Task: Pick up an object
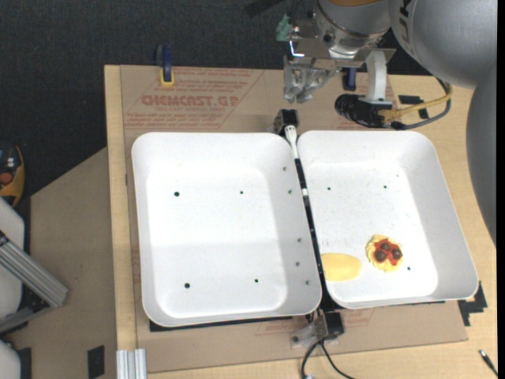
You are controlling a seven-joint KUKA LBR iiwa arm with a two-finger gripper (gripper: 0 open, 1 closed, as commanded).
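A pale yellow oval object [341, 266] lies near the front left corner of the right bin [426, 160]. Beside it, to the right, sits a small yellow piece topped with dark red bits [385, 253]. My gripper [302, 91] hangs high above the back edge of the bench, behind the seam between the two bins, far from both objects. Nothing shows between its fingers.
The left bin [158, 212] stands beside the right one, joined by a black strip with clamps [298, 180]. A blue and yellow clamp [165, 65] grips the board's back left edge. The arm's large grey body [458, 22] fills the top right.
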